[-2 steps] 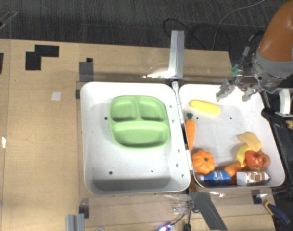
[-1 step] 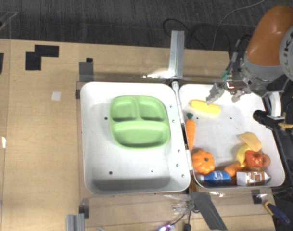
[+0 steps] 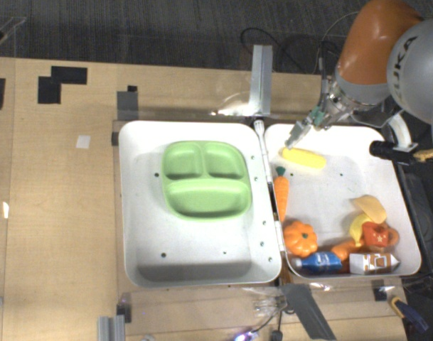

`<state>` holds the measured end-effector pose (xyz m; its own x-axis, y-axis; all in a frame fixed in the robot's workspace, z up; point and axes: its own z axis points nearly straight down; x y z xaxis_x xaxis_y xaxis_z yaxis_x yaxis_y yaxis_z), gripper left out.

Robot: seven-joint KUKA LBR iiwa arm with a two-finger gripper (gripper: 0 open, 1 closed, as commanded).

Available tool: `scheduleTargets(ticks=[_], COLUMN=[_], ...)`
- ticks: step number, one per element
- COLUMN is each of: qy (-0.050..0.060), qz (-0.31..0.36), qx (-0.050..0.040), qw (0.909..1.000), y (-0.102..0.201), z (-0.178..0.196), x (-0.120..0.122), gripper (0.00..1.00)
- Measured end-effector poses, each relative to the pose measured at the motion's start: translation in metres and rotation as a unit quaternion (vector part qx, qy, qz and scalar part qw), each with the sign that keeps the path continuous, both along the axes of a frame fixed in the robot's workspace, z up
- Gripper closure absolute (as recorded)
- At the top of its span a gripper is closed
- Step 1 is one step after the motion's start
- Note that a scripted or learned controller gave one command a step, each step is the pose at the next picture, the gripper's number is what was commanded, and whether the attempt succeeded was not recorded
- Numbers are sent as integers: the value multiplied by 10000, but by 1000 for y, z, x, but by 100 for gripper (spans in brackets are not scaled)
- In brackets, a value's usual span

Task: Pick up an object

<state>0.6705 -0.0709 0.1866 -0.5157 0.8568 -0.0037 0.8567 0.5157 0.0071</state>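
Tool [image 3: 293, 138] above smooth yellow corn [image 3: 303, 160]

We found the tool [image 3: 296, 135] over the right bin's [image 3: 387, 139] far left corner. Just beside it lay the corn cob [image 3: 303, 159]; nearer us the carrot [image 3: 281, 196] and pumpkin [image 3: 300, 237]. Left of it, the divided plate [image 3: 204, 178] sat in the left bin [image 3: 138, 190].

a green divided tray [image 3: 205, 178] sits in the left bin [image 3: 138, 261].
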Motion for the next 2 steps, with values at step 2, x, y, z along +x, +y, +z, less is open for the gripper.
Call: scheduleTargets(ticks=[2], qy=[-1], qz=[332], qx=[-4], qw=[9994], y=[-6], z=[15], x=[-57], gripper=[0])
